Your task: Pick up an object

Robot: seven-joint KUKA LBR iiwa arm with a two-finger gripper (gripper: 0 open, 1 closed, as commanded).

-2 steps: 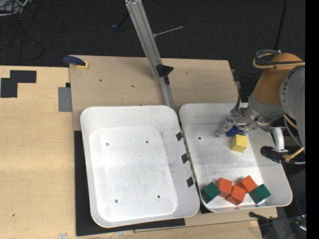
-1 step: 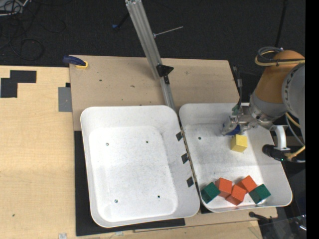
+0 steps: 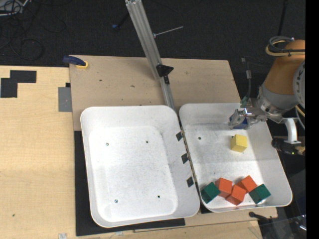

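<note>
Overhead, the tool is seen above the right bin, just beside a yellow block; nothing is gripped. Finger state cannot be told.

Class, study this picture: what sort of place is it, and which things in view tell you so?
Probably a robotics lab workbench. A grey robot arm with a gripper reaches over two white bins, coloured blocks including a yellow block lie in the right one, and loose cables trail behind.

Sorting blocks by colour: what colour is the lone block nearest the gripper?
Yellow block, seen in the camera view.
</note>
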